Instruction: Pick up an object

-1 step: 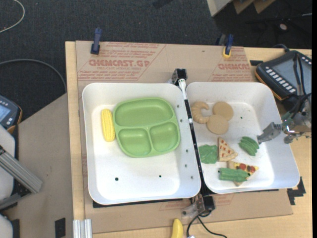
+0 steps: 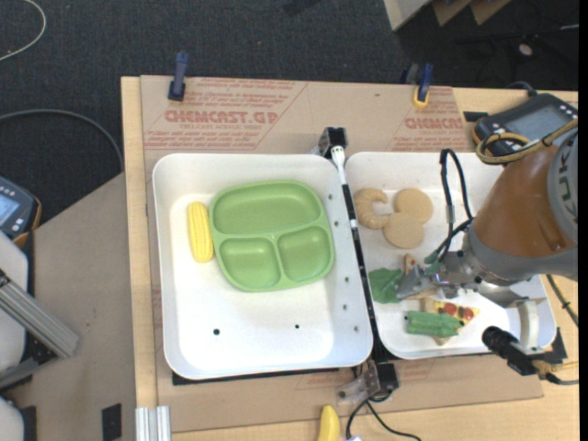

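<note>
My gripper (image 2: pixel 421 279) is low over the right bin (image 2: pixel 395 338), reaching in from the right, with the grey and orange arm behind it. A dark green leafy toy (image 2: pixel 384 284) lies right at the gripper's left tip; whether they touch I cannot tell. Just below the gripper lie a green bean-like piece (image 2: pixel 430 325) and a small slice with red and yellow spots (image 2: pixel 457 314). A tan croissant (image 2: pixel 371 208) and two round tan biscuits (image 2: pixel 408 219) rest at the back of this bin, apart from the gripper.
The left bin (image 2: pixel 184 338) holds a green divided plate (image 2: pixel 272 235) with a yellow corn cob (image 2: pixel 198 231) beside it on the left. A black-and-white divider (image 2: pixel 349 228) runs between the bins. Clamps hold the brown board at the back.
</note>
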Action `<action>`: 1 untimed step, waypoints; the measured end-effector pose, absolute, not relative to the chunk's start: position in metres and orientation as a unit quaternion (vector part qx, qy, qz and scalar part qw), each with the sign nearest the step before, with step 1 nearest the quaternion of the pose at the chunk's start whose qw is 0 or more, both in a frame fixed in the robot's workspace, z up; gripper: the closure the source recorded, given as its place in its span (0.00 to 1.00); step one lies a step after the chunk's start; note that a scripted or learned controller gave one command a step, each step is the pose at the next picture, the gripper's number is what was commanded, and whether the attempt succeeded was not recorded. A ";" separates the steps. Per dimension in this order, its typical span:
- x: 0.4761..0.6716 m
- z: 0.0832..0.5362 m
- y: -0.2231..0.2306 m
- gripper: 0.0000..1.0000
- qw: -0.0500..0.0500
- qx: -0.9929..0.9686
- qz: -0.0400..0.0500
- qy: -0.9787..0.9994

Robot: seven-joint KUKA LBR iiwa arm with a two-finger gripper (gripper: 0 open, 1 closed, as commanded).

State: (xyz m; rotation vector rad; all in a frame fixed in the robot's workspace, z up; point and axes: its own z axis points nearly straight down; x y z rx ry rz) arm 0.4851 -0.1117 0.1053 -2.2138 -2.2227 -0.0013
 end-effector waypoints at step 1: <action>0.485 0.118 -0.115 1.00 -0.001 -0.707 0.000 -0.707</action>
